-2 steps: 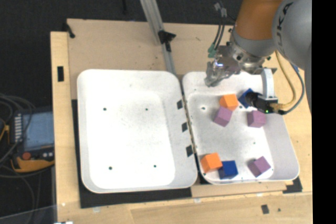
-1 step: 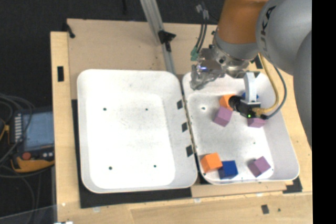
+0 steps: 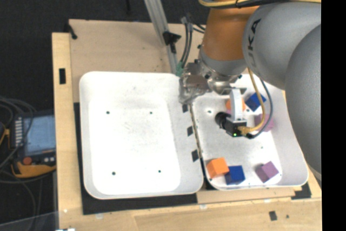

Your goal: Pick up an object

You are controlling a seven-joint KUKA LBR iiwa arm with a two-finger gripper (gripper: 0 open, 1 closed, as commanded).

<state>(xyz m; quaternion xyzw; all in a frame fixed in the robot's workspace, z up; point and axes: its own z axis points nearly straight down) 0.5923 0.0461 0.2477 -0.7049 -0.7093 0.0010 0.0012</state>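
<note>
hand (image 3: pixel 189 89) at right bin (image 3: pixel 281 149) left rim, grip cannot tell | orange block (image 3: pixel 217 166), blue block (image 3: pixel 235 175) hug near rim

You'll find the right bin (image 3: pixel 278 146) on the desk (image 3: pixel 108 46); the left bin (image 3: pixel 130 132) sits just beside it, on its left; three blocks (image 3: pixel 235 174) lie in the right bin along its near rim; another block (image 3: pixel 253 101) lies towards its far side.

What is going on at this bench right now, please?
The arm reaches over the right bin, with its gripper down by the rim shared with the left bin. An orange block, a blue block and a purple block lie at the bin's near edge, a second blue block farther back. No pickup is visible yet.
</note>
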